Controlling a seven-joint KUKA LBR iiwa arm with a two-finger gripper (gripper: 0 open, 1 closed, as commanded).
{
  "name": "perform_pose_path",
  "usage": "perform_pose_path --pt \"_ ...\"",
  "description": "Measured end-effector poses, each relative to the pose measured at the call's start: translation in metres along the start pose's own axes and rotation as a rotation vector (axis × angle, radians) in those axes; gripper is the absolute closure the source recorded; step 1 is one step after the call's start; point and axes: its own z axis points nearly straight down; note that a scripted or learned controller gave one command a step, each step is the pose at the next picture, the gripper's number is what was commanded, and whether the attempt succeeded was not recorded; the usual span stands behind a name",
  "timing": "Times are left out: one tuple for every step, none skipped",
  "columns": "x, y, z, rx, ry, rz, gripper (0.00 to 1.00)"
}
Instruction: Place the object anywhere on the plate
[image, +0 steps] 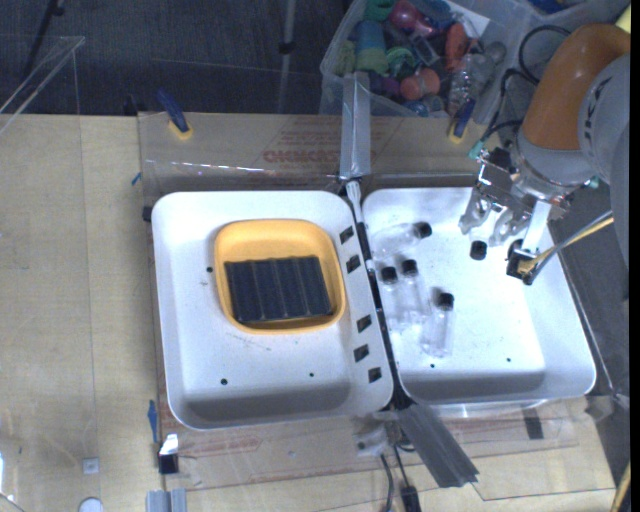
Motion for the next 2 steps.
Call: perform_pose_path --pt "0.000 0.000 0.000 0.000 0.000 0.000 0.00" --pt "-0.035 0.042 0.009 -0.004 0.001 0.009 0.00"
